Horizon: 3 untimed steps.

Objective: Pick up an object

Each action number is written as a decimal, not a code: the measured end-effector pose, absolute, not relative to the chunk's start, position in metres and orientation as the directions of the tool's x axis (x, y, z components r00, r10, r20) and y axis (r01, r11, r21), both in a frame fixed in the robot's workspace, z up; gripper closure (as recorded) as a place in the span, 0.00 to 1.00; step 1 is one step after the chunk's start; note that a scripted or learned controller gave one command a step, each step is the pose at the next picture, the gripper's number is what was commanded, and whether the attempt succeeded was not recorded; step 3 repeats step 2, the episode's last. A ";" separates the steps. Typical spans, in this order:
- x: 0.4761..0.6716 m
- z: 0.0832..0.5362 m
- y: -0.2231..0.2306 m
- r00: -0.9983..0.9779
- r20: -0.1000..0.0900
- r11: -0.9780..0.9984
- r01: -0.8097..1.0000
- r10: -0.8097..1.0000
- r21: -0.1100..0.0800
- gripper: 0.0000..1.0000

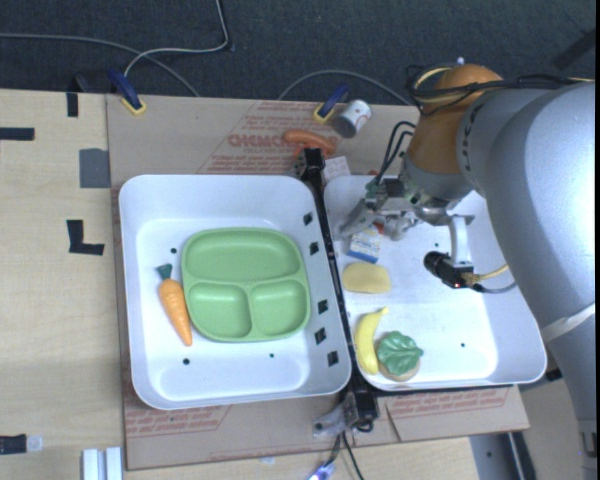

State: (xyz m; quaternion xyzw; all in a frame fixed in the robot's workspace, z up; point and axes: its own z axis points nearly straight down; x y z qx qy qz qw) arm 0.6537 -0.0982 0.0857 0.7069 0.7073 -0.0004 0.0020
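My gripper (378, 214) hangs low over the far left part of the right bin (480, 353), under the orange wrist band. Just below it, by the bin's left wall, lies a small blue and white packet (363, 245); whether the gripper touches it I cannot tell. A pale yellow lump (367, 279) rests a little nearer the front. At the bin's front left are a banana (366, 340) and a green leafy piece (398, 353) on a tan base. The left bin (145, 218) contains a green divided plate (246, 283) and a carrot (175, 310) to its left.
The grey arm covers the right side of the right bin. A black divider with clips (325, 268) runs between the bins. An orange sausage-shaped item (309, 139) and a small grey cylinder (352, 117) lie on the cardboard behind the bins.
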 end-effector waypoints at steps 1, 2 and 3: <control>0.669 0.085 -0.100 -0.002 -0.001 0.002 1.000 1.000 0.002 0.00; 0.669 0.085 -0.095 -0.001 -0.002 0.001 1.000 1.000 0.001 0.00; 0.669 0.085 -0.095 -0.001 -0.002 0.001 1.000 1.000 0.001 0.00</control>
